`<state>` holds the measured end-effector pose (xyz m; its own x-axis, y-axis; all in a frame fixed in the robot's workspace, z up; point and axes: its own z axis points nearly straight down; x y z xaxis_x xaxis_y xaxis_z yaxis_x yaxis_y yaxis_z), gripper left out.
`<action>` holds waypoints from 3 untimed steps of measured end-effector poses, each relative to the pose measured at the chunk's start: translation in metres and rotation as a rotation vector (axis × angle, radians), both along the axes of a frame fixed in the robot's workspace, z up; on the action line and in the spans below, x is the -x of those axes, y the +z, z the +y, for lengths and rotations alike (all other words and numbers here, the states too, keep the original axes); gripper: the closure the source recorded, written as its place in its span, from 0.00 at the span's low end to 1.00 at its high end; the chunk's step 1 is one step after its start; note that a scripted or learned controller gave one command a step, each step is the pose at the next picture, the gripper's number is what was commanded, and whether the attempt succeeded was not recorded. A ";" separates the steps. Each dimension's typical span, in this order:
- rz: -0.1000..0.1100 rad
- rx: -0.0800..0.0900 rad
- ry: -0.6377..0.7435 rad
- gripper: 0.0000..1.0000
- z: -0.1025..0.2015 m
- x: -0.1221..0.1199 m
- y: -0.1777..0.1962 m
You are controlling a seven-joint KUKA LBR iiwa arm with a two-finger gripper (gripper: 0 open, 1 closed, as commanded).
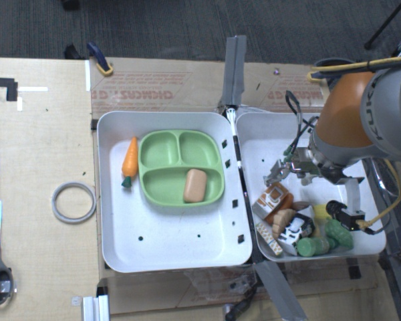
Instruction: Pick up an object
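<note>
Tool [279,173] low in right white bin [254,139], just above brown-orange carton packet [273,200]; whether tool wide or narrow, cannot tell; nothing seen held; advice: descend straight over packet, avoid neighbouring green plastic toys [327,239], close, lift slowly.

Cardboard sheet [187,85]: along the upper middle of the frame, behind the bins, we see red printed lettering, upside down and mirrored to our view; we cannot read it with any certainty.
Small packet [273,199]: in the lower right of the frame, in the right bin, we see a brown and white printed label, too small for us to read.
</note>
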<state>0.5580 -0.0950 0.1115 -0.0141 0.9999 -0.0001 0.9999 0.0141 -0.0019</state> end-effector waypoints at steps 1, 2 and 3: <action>-0.001 0.001 0.023 0.00 0.048 0.009 0.080; -0.018 -0.001 0.036 0.00 0.005 0.026 0.004; -0.043 0.006 0.167 0.00 -0.005 0.067 -0.005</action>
